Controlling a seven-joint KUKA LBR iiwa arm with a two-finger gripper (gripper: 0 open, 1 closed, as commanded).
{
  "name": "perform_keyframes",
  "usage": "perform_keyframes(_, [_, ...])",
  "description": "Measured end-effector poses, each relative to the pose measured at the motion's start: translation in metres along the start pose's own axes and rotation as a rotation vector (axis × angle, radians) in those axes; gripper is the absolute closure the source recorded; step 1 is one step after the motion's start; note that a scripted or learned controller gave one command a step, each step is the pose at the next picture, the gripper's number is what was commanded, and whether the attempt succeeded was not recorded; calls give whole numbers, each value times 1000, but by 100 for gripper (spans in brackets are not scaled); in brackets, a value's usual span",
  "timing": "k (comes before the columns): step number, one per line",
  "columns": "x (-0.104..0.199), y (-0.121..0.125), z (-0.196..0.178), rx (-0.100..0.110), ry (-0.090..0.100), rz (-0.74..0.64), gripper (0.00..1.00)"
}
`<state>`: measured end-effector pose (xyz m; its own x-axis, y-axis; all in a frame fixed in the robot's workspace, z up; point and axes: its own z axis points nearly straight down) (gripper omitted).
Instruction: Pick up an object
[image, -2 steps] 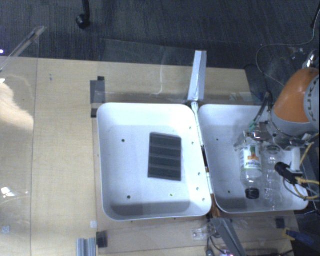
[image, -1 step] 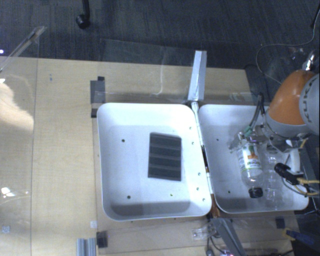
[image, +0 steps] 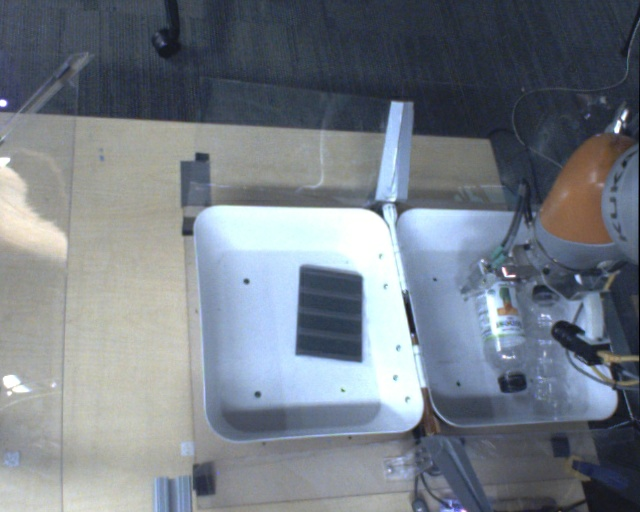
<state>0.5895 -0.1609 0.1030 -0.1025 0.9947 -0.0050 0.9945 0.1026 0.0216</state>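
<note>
A clear plastic bottle with a white label and a black cap lies in the right bin, cap toward the front. A second clear, glassy item lies just to its right. My gripper hangs over the bottle's far end, under the grey wrist and the orange band. The wrist hides how the gripper meets the bottle. A dark ribbed rectangular pad lies flat in the middle of the left bin.
A metal bar sticks up at the back where the two bins meet. Cables trail along the right bin's right side. The wooden bench spreads out to the left under a clear sheet.
</note>
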Motion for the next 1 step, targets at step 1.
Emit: perform_keyframes(1, [48, 22, -86, 15, 4, -16, 100])
